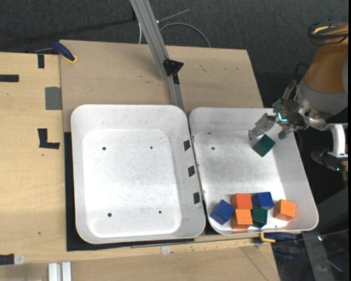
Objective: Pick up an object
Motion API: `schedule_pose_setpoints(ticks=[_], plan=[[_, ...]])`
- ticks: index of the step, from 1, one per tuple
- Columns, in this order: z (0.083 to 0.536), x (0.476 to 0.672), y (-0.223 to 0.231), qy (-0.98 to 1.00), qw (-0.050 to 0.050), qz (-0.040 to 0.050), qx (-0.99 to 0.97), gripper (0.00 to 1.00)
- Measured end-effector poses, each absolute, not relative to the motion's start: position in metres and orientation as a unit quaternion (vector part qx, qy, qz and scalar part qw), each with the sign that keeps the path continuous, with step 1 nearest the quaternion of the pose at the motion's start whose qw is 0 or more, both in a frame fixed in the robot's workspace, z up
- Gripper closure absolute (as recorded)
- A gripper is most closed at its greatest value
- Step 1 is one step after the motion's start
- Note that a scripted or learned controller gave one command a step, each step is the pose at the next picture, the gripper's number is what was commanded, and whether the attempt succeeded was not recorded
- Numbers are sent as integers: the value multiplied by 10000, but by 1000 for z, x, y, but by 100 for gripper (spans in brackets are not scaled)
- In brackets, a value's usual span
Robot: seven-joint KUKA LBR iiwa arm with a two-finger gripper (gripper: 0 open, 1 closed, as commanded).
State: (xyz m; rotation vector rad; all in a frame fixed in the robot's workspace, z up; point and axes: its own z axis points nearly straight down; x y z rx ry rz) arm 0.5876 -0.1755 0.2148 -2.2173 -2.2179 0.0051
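Observation:
My gripper (268,136) hangs over the upper right part of the right bin (222,127), reaching in from the right. A dark green block (263,146) sits tilted between its fingertips, and the fingers are shut on it. Several more blocks lie clustered along the bin's near edge: a blue block (222,211), an orange block (243,201), a second blue one (262,199), another orange one (243,218), a green one (259,216) and an orange one (285,209) at the right.
The left bin (128,168) lies beside the right one, their rims touching. A slanted metal rail (155,37) runs down from the top to the bins' junction. The arm's orange band (330,69) is at the right edge.

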Motion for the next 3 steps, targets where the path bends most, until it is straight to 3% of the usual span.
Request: schedule_pose_setpoints(ticks=[1, 3], plan=[[218, 589, -175, -7078, 5, 2, -7064, 0], [119, 580, -157, -7073, 27, 21, -7069, 0]])
